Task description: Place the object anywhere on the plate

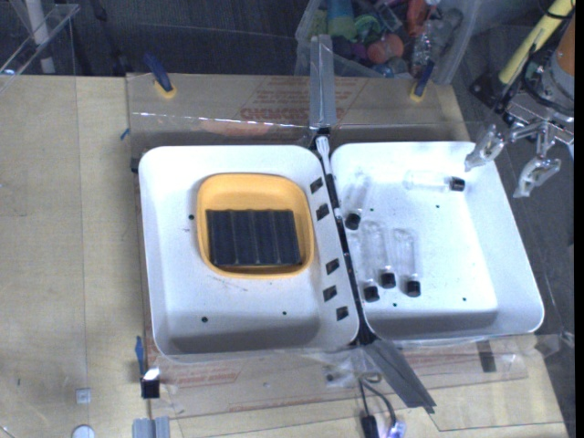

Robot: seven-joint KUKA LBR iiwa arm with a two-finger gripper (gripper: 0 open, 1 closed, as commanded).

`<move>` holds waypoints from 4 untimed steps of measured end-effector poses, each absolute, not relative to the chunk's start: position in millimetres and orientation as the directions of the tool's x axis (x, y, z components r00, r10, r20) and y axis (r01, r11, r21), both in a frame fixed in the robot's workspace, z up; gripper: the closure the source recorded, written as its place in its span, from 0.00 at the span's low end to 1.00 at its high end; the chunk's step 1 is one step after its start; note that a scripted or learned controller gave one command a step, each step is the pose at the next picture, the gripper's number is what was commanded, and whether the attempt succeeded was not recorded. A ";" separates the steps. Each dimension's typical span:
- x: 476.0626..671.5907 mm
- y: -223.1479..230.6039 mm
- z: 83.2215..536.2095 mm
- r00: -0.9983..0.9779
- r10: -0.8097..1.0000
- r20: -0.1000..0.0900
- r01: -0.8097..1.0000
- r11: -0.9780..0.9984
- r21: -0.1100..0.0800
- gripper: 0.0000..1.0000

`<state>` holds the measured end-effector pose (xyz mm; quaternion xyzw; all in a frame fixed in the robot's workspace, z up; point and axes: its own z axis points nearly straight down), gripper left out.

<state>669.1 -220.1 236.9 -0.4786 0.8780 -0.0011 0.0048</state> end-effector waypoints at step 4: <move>668.0 -216.4 233.5 0.308 -0.951 -0.003 -0.951 -0.308 -0.007 0.00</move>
